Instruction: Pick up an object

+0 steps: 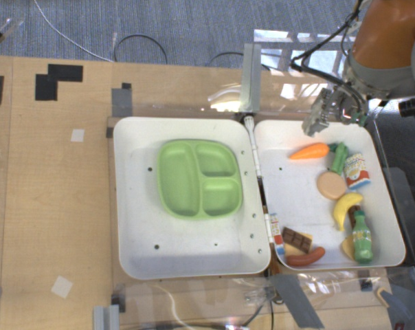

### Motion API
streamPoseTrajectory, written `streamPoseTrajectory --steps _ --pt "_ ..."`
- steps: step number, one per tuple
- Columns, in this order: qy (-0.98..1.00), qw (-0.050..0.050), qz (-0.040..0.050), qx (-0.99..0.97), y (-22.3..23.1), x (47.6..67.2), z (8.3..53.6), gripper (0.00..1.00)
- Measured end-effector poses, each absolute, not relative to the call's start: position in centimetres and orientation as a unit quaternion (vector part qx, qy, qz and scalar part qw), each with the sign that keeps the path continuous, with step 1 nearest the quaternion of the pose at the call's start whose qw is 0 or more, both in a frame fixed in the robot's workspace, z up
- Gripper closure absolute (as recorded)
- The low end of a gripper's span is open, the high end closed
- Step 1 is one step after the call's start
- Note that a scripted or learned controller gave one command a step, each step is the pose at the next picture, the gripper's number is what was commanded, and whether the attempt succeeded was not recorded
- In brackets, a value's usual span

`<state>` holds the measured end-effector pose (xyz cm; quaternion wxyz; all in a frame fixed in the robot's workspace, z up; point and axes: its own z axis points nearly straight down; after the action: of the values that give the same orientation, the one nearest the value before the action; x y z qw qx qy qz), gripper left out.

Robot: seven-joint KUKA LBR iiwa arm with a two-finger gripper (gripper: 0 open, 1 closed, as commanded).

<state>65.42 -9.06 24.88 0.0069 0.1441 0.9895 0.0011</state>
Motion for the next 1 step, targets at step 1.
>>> streamPoseTrajectory --steps 1 --pt "0.999 0.004 -0.0005 0.053 -15.05 64.84 19.19 1.00"
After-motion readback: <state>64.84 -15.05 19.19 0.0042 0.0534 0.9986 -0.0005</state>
